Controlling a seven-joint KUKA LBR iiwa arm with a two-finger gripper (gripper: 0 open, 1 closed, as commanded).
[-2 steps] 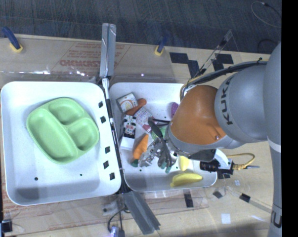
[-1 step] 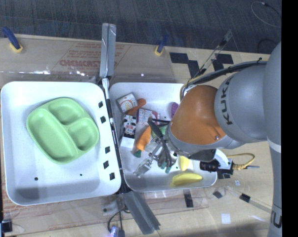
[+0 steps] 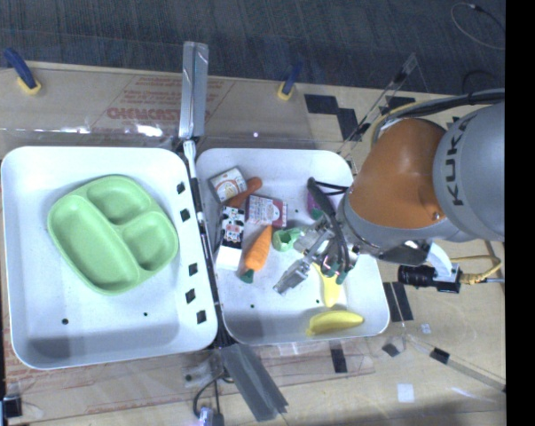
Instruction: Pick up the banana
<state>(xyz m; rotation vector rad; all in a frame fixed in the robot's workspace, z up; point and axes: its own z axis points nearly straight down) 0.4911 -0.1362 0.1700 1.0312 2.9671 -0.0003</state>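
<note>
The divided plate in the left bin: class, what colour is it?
Light green; the divided plate shows best in the camera view.

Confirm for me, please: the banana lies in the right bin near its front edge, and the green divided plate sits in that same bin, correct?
Not quite. The banana does lie in the right bin near its front edge, but the green divided plate sits in the left bin, as the camera view shows.

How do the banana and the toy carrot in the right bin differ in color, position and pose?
The banana is yellow, the carrot orange with a green end. The banana lies near the front wall of the right bin, the carrot nearer the bin's middle. The banana lies nearly level across the view, the carrot slants. Both lie flat, untouched by the gripper.
</note>
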